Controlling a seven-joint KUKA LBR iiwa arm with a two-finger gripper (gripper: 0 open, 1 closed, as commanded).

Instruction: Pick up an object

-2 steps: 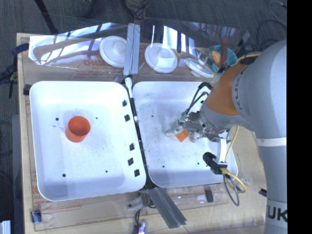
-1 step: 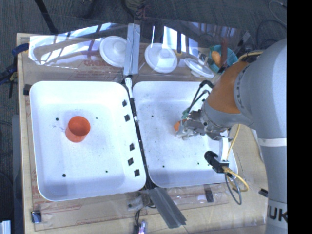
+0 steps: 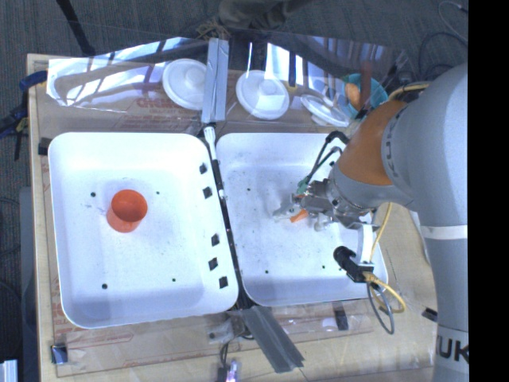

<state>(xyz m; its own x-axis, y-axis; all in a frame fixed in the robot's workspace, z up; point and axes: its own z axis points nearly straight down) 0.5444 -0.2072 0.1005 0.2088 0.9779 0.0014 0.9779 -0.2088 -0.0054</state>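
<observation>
A grey KUKA arm (image 3: 429, 146) with an orange band above its wrist reached in from the right over the right-hand white bin (image 3: 262, 281), its jaws (image 3: 306, 210) lowered close to the bin floor near the middle of that bin. A small orange object (image 3: 297, 217) lay just beside the jaw tips, touching or nearly touching them; whether it sat between them could not be made out, and whether the jaws were spread or clenched could not be told from this slanted look down. In the left-hand bin (image 3: 79, 293), well apart from the arm, an orange cup (image 3: 127, 210) stood upright left of centre, its mouth facing up. Behind both bins, on the table (image 3: 40, 237), two white round lids or dishes (image 3: 186, 82) rested against a clear sheet.

Judged from the scene, the small orange piece under the arm was the likelier target. It appeared tiny and light, probably stiff plastic, and apt to skid on the smooth bin floor if nudged from one side; a hold across its narrow width, with the jaws set squarely either side, seemed best. The cup looked light and rigid too, thin-walled, and would probably take a pinch over its rim, one jaw inside and one outside
</observation>
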